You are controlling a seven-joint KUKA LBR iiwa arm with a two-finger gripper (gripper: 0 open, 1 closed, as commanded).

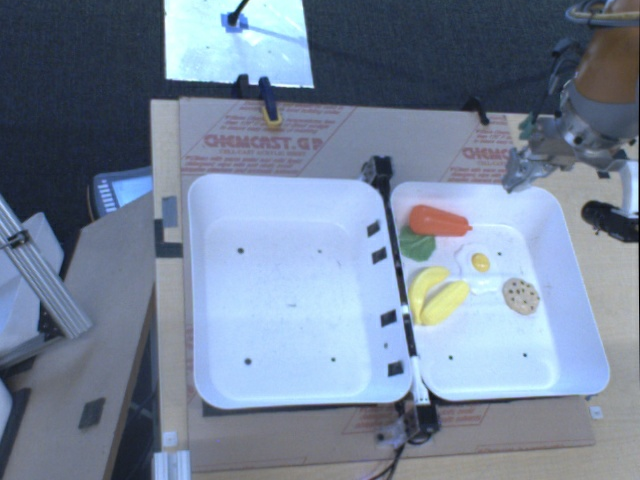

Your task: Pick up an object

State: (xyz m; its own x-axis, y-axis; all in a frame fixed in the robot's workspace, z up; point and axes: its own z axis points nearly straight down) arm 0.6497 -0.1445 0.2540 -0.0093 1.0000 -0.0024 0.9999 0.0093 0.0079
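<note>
Nearest the camera, two shallow white bins sit side by side on a brown board, joined along their inner edges by a dark strip of clips. The left bin [230, 368] shows bare white floor with a few small dark dots. The right bin [570, 368] holds four toy foods, all gathered in its farther half.

Closest of these are one yellow banana piece [438, 295], lying just beside the bin's inner wall with its long axis slanting from lower left up to the right, and one round tan cookie [520, 295] with dark chips, a little apart to its right. Between and slightly beyond them lies one fried egg [481, 261], white with a yellow yolk, flat on the floor. Farther still is one orange carrot [437, 222] with a green leafy end [417, 244]; its long axis runs nearly left to right, the tapered tip pointing right and the green end toward the inner wall.

Beyond the far right corner of the right bin, the gripper [520, 171] hangs over the board's edge, nothing between its fingers; whether they stand apart or together cannot be told. At the far end lies a silvery sheet [238, 28].
</note>
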